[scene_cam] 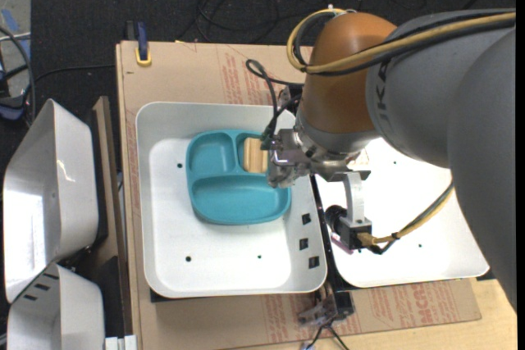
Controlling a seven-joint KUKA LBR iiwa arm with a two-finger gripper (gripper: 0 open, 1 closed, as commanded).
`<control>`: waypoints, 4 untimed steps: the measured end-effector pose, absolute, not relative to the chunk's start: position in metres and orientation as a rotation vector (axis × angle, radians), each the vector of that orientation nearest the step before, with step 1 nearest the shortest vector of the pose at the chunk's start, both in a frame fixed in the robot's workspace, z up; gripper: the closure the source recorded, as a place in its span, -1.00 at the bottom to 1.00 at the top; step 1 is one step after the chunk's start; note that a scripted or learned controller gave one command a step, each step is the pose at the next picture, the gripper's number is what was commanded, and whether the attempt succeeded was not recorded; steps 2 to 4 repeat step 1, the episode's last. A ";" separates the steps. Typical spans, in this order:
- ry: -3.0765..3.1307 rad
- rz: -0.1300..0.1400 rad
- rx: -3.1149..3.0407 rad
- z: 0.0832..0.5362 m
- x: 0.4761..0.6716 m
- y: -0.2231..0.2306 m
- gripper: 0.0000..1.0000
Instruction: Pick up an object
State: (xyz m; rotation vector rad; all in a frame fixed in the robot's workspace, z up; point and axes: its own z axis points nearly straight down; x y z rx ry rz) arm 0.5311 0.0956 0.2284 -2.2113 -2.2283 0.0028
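Where the gripper (279, 164) hangs low at the right rim of a teal divided plate (234, 180) in the left bin (164, 201): approach step, by my reading. Finger state cannot be told. Tan block (254, 153) lies in the plate's upper compartment. Next: close on something, lift.

a: item under inspection?

b: one teal divided plate (234, 188), plastic by its look, with rounded corners and three compartments: one large below, two smaller above.

a: pose?

b: lying flat, right way up, turned slightly askew to the bin walls.

a: location?

b: left bin (164, 176), upper middle of its floor, nearer the right wall.

a: contents?

b: a tan, wood-coloured block (254, 156) sits in the upper right compartment. its right part is hidden, so its full shape cannot be told.
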 end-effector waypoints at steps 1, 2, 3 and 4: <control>-2.223 0.003 -2.218 0.229 0.531 0.093 -1.00; -2.223 0.003 -2.218 0.229 0.531 0.093 -1.00; -2.223 0.003 -2.218 0.229 0.531 0.093 -1.00; -2.223 0.003 -2.218 0.229 0.531 0.093 -1.00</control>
